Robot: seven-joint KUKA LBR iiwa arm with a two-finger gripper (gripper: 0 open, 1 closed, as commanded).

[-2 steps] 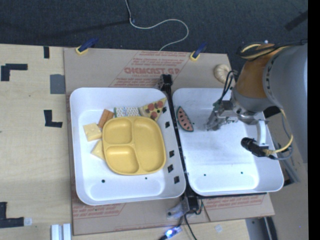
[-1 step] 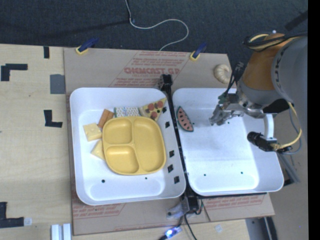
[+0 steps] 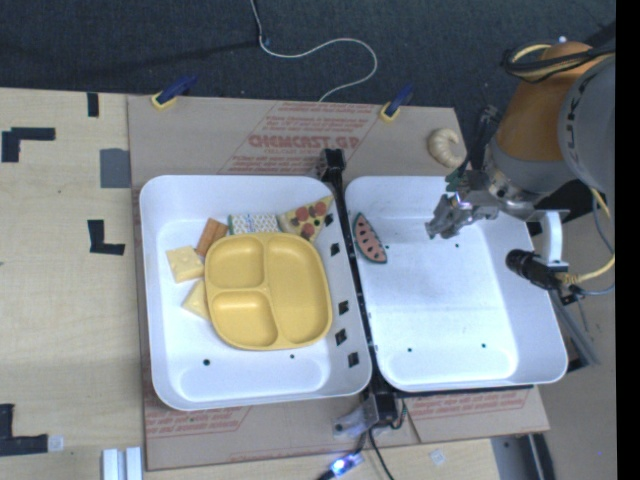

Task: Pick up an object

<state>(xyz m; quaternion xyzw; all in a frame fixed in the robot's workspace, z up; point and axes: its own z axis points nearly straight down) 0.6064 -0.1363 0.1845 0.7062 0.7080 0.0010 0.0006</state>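
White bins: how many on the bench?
2. The left bin holds the yellow plate and small food pieces; the right bin holds the watermelon slice.

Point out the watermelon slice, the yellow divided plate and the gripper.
watermelon slice (image 3: 371, 239): camera view, on its red flesh.
yellow divided plate (image 3: 268, 290): camera view, on the ridge between its compartments.
gripper (image 3: 441, 227): camera view, at its fingertips above the right bin.

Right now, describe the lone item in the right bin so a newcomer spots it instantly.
Find the right bin, where the gripper is. Near its left wall lies a watermelon slice: red flesh, dark seeds, green rind. Nothing else lies in that bin; the yellow plate sits in the left one.
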